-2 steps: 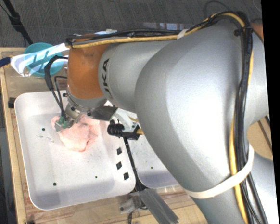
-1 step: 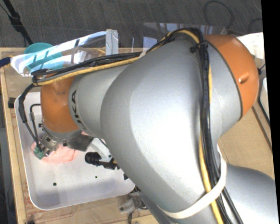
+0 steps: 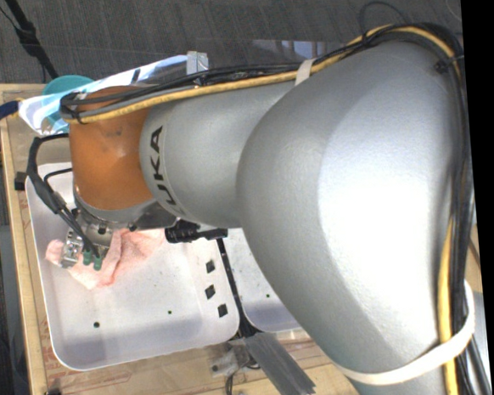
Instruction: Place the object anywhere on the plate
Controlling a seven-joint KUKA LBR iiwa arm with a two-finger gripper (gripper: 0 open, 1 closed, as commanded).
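Note:
A crumpled pink cloth-like object [image 3: 128, 251] lies in the left part of the left bin [image 3: 138, 329]. My gripper [image 3: 85, 252] is low over the cloth's left end, touching or nearly touching it, and the wrist hides whether anything is held. A teal round shape, possibly the plate [image 3: 66, 82], peeks out at the far left corner behind the arm. Most of it is hidden.
The big grey arm [image 3: 331, 186] with its orange band [image 3: 111, 152] covers the right bin [image 3: 269, 314] and the far part of the left bin. A shiny blue-white wrapper [image 3: 44, 110] lies by the teal shape. A black cable [image 3: 46, 187] loops beside the wrist.

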